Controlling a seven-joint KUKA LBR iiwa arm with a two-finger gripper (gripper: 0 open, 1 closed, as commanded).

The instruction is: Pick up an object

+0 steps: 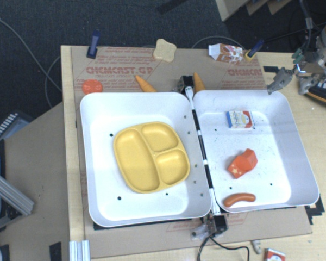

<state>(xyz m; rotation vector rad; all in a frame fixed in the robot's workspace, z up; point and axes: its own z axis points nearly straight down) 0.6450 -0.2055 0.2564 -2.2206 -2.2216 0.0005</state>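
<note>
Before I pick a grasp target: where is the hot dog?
The hot dog lies in the right bin, near its front edge, just below the orange-red block.

Red block (243, 163) — right bin (293, 145), mid-floor

The gripper (285, 78) hangs at the far right of the bench (49, 200), just beyond the far edge of the right bin (293, 145). Nearer than the gripper and slightly to its left, 3 things lie in that bin: a small carton (239, 119) closest to it, a block (243, 163) in the middle, and a sausage (238, 199) by the near wall. Well to the gripper's left sits the left bin (98, 145), touching the right bin, with a 3-compartment plate (151, 155) in it. Left of the gripper, behind both bins, lie a bread slice (164, 50), 2 carrots (145, 84) and a wrapper (226, 53).
</note>
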